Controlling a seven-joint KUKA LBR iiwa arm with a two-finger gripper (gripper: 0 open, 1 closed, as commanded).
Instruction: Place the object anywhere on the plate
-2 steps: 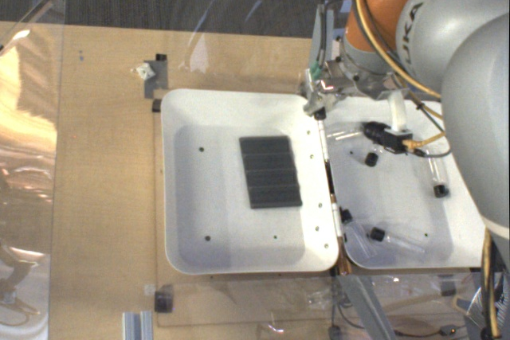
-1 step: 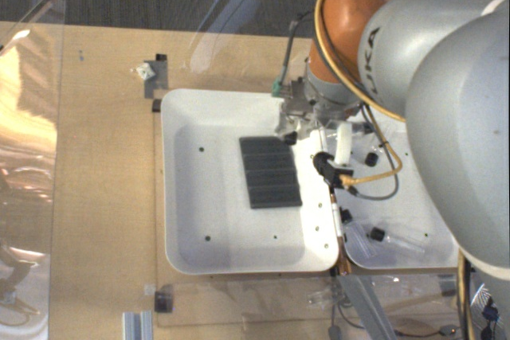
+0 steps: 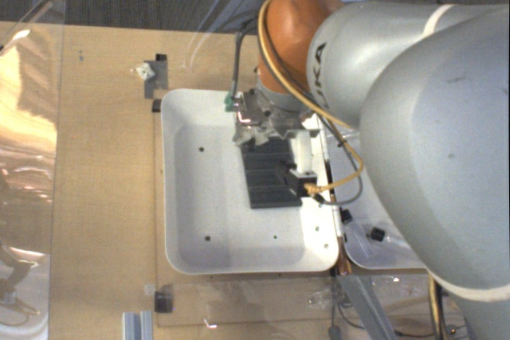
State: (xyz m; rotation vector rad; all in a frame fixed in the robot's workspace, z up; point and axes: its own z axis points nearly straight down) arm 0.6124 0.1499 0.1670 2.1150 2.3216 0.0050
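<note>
My gripper [image 3: 272, 173] hangs low over the left white bin [image 3: 199, 195], toward the bin's right side. From above it appears as a dark ribbed block under the grey wrist and the orange band [image 3: 291, 20]. The arm's body covers whatever lies directly beneath the gripper, and nothing can be made out in its grasp. The bin floor to the left of the gripper is bare white with a few small dark dots.
The right bin [image 3: 382, 255] is mostly hidden under the large grey arm; a small black piece [image 3: 374, 234] sits on its visible corner. Black brackets [image 3: 158, 74] stand on the wooden bench at the left bin's corners. A cable [image 3: 343, 181] loops beside the gripper.
</note>
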